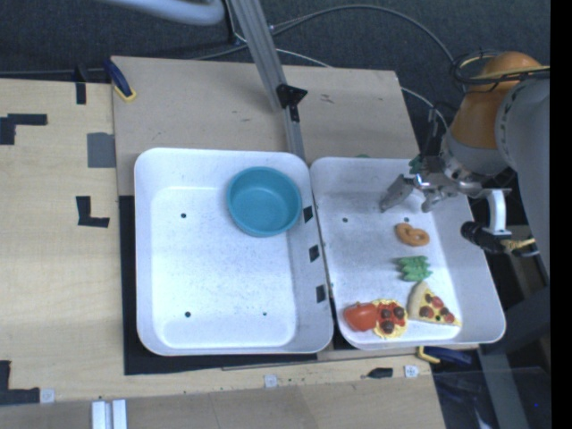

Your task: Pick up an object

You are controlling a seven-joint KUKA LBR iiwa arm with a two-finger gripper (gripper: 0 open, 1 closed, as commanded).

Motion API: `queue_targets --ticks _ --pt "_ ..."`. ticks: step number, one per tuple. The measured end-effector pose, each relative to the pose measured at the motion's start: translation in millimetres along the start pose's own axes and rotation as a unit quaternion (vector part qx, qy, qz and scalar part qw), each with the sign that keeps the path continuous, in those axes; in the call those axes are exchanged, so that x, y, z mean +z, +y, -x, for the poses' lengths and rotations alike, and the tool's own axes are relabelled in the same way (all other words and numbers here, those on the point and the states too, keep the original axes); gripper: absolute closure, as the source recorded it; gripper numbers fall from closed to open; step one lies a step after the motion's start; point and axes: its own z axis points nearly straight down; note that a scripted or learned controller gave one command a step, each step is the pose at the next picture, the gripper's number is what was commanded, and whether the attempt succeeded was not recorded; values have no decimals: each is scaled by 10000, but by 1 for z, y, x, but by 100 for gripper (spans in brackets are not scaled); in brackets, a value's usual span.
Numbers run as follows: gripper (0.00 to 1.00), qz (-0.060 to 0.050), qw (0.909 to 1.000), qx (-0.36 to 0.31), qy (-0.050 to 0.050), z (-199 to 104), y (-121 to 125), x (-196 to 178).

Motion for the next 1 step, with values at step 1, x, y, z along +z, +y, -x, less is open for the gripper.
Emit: queue_targets --ticks 1 --pt "0 10 10000 -1 -3 -1 0 29"
